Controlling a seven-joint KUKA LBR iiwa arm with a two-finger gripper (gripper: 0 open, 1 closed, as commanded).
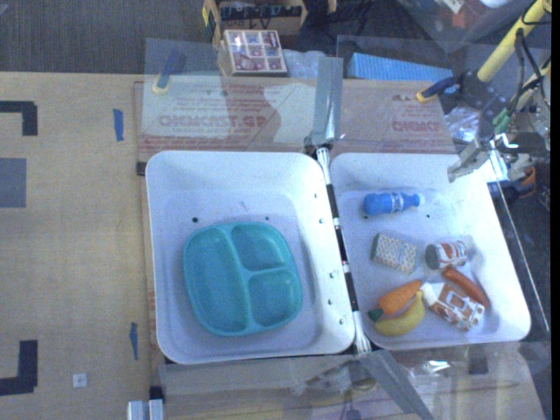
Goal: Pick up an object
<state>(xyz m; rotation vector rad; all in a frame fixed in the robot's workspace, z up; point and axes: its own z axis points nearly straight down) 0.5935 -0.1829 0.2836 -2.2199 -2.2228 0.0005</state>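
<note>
Grey gripper (pixel 472 157), perhaps open, blurred.

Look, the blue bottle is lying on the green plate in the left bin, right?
Not quite. The camera view shows the blue bottle lying in the right bin, near its top. The green plate does sit in the left bin.

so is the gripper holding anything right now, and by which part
Nothing is held. The gripper is above the top right corner of the right bin, with nothing between its fingers. The blue bottle and the other items lie in the bin.
</note>
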